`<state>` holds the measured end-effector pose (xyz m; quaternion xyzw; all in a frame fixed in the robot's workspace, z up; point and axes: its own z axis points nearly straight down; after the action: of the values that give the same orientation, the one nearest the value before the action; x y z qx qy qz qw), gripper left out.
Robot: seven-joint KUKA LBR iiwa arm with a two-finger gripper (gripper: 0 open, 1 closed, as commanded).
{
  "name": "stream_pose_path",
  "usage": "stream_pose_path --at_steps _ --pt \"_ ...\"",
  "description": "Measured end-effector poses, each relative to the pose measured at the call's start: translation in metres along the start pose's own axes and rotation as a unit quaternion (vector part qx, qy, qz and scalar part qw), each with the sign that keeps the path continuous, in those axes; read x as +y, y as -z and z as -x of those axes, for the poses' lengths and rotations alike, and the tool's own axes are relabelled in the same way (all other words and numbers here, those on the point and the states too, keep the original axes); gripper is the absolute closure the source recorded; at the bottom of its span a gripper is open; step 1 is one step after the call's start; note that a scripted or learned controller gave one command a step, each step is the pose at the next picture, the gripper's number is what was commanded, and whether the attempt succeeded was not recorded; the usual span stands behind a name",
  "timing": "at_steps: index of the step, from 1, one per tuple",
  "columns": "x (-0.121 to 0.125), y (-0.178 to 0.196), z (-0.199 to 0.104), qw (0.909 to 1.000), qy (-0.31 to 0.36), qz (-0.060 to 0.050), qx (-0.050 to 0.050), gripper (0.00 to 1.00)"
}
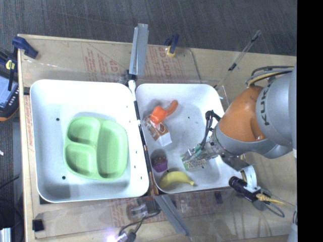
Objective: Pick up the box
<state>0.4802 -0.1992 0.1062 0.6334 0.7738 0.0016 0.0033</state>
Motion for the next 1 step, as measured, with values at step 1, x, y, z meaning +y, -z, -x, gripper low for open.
stream_pose_path --at_steps 1 --pt "0.0 0.0 0.0 1.0 0.0 0.0 0.0 0.0"
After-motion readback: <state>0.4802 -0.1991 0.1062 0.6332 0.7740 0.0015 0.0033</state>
